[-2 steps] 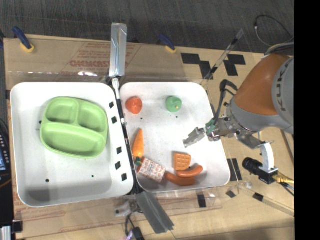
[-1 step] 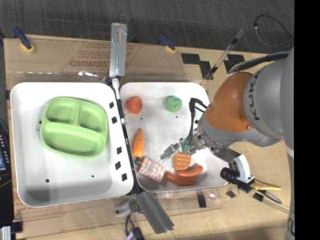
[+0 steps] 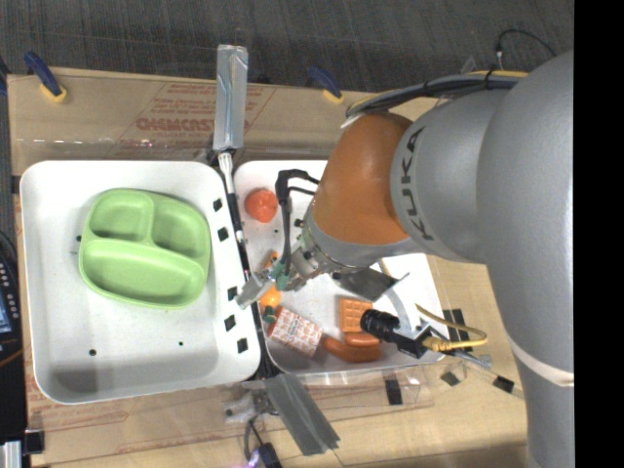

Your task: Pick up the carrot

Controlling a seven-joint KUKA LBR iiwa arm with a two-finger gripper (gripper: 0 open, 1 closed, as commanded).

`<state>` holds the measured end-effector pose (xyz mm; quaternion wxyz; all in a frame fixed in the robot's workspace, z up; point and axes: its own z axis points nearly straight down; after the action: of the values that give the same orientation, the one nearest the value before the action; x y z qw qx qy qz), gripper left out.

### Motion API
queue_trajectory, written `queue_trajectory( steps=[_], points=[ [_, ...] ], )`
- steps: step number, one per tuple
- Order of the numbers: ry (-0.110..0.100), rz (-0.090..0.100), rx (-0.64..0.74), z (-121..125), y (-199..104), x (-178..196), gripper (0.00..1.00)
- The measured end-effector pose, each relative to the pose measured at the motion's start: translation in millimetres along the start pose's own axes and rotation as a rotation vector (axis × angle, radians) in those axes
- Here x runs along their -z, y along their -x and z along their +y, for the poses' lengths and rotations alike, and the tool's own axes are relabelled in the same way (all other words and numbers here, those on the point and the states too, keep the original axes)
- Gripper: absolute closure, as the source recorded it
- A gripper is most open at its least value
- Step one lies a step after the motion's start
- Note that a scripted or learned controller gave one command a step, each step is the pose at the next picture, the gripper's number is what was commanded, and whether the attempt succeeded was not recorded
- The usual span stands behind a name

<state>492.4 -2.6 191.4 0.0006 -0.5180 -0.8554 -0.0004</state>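
Tool [image 3: 278, 273] and wrist hang low over the left edge of the right bin [image 3: 255, 178], just beside the wall the two bins share. From where I stand I cannot tell whether the tool is apart, together or clamped on anything. The carrot [image 3: 272, 295], a small orange thing with a bit of green, lies right at the tool's tip, close against that shared wall near the middle of the frame.

Room is tight there. The arm [image 3: 429, 183] covers most of the right bin from the right of the frame, and the shared wall hems the tool on its left. The left bin [image 3: 58, 359] has far more bare white floor, mostly along its lower edge and corners.

Both bins rest on brown cardboard [image 3: 117, 115] with red print, spread over the counter [image 3: 468, 408]. Two blue clamps [image 3: 47, 76] grip the cardboard's upper edge, and dark carpet [image 3: 146, 8] runs along the top of the frame.

In the left bin a green divided plate [image 3: 146, 247] sits left of centre. In the right bin an orange-red ball [image 3: 260, 204] lies above the tool, apart from it. Below the tool sits a red-and-white patterned box [image 3: 293, 331]. To its right are a ridged orange block [image 3: 353, 312] and, at the lower wall, a long orange-red piece [image 3: 349, 349].
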Motion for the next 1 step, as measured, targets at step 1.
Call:
queue_trajectory(
  steps=[1],
  points=[
    [0.001,-0.003,0.032,-55.2,73.3,20.1,0.0]
  ],
)
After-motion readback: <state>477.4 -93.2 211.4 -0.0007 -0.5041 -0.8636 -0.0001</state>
